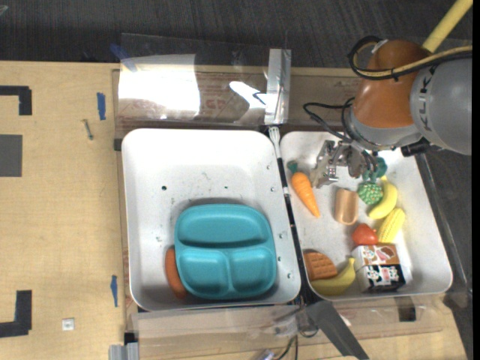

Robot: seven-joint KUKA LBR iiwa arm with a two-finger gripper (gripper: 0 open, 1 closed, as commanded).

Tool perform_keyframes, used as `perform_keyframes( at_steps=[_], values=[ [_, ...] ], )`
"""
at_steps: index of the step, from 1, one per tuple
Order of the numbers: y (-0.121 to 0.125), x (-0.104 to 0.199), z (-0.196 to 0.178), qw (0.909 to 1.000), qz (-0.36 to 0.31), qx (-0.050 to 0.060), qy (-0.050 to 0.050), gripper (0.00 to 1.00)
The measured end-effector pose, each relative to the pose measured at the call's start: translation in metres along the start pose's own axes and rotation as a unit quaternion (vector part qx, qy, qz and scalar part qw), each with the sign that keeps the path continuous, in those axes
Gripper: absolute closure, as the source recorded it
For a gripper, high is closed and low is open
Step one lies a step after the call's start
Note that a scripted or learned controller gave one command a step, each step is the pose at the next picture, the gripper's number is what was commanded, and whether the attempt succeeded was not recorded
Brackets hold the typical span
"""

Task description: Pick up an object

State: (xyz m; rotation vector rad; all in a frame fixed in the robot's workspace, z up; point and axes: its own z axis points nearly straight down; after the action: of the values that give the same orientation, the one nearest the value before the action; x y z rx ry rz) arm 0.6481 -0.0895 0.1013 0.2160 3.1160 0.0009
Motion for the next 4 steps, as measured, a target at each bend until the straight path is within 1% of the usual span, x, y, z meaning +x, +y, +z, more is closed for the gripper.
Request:
perform_keyframes(
  at_steps=[1, 2, 3, 4],
  values=[
    [0.025, -0.007, -0.136, 0.9994, 0.034, 0.0, -0.004, 1.0],
    [0.068, 0.022, -0.184, 0.9993, -0.037, -0.001, 0.002, 1.0],
    [0.079, 0.005, -0.196, 0.9939, -0.11, -0.001, 0.004, 1.0],
    [0.097, -0.01, -0.198, 0.9782, -0.207, -0.002, 0.003, 1.0]
  ],
)
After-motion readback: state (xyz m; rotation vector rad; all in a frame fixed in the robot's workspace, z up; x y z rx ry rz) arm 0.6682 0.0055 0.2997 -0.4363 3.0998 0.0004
